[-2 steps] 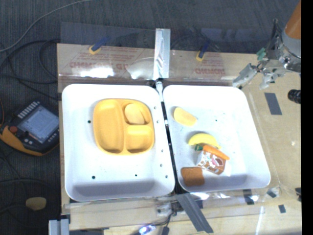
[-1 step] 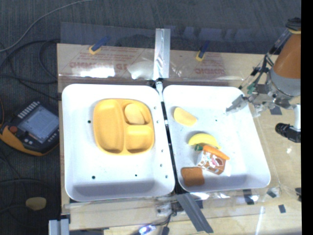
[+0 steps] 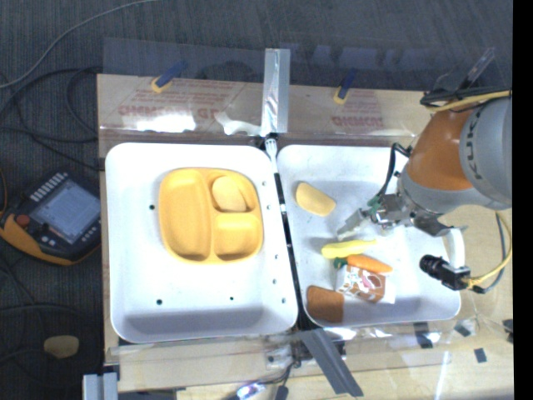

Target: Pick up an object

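Observation:
The right bin holds several items: a pale yellow rounded block, a yellow banana-shaped piece, an orange carrot, a small printed packet and a brown piece at the front left corner. My gripper reaches in from the right and hangs low over the middle of this bin, just above the banana piece and right of the pale block. Nothing shows in its grasp.
The left bin carries a yellow divided tray. A raised divider separates the two bins. The arm's orange band and a black fitting hang over the right bin's right side.

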